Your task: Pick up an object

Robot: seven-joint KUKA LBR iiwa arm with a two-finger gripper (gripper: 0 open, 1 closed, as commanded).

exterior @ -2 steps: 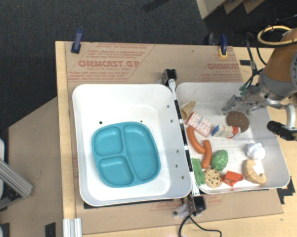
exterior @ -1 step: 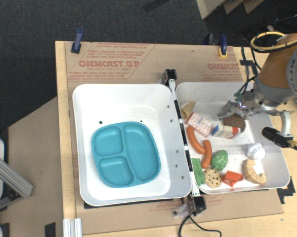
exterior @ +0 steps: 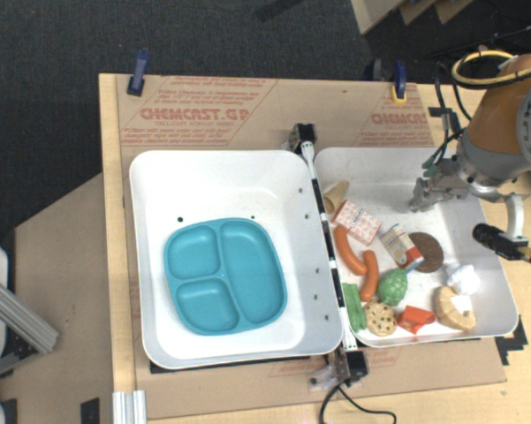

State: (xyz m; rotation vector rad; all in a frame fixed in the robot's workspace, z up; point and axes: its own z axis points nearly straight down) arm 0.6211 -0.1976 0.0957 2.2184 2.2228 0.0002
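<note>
At the near edge of the bench (exterior: 247,396) a black cable (exterior: 336,405) curls out from a small clamp (exterior: 349,367) between the two bins.

Just past that, the right bin (exterior: 371,170) holds a pile of toy food. Nearest are a round cookie with dark chips (exterior: 381,319), a red block (exterior: 416,318) and a tan piece of bread (exterior: 455,309). A long green pod (exterior: 352,306) lies along the bin's left wall. A bumpy green ball (exterior: 392,287) sits touching the cookie. An orange carrot (exterior: 370,274) and a red hot dog (exterior: 348,248) lie just beside it. A white crumpled thing (exterior: 464,277) rests near the bread. A brown round disc (exterior: 427,251) sits in the middle, with a small can (exterior: 398,244) leaning on it. The can's label is too small to read. Further back are a pink and white packet (exterior: 360,223) and a tan cone (exterior: 337,194).

The left bin (exterior: 159,184) holds a blue tray with three parts (exterior: 224,275).

The gripper (exterior: 431,193) hangs over the far right part of the right bin, apart from the food. I cannot tell how its tips are set. The grey arm (exterior: 504,122) has an orange band.

At the far end, brown paper (exterior: 194,113) says "CHEMCAST GP" in red letters. A blue clip (exterior: 139,71) and a yellow clip (exterior: 399,82) hold it.
</note>
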